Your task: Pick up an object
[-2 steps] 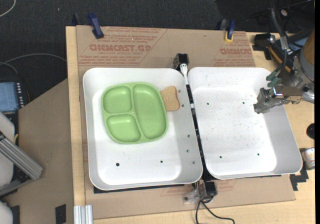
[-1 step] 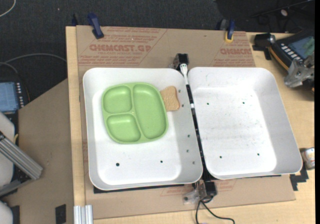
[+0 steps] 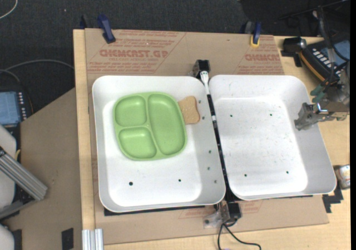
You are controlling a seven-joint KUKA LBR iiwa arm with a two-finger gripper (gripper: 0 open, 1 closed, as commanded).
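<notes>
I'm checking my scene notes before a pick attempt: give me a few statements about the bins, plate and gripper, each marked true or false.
1. The green divided plastic plate lies in the left white bin. True.
2. The plate has two compartments. False: three.
3. A tan flat cork-like piece touches the plate's right edge. True.
4. The gripper hovers over the plate. False: it is at the right white bin's right rim.
</notes>
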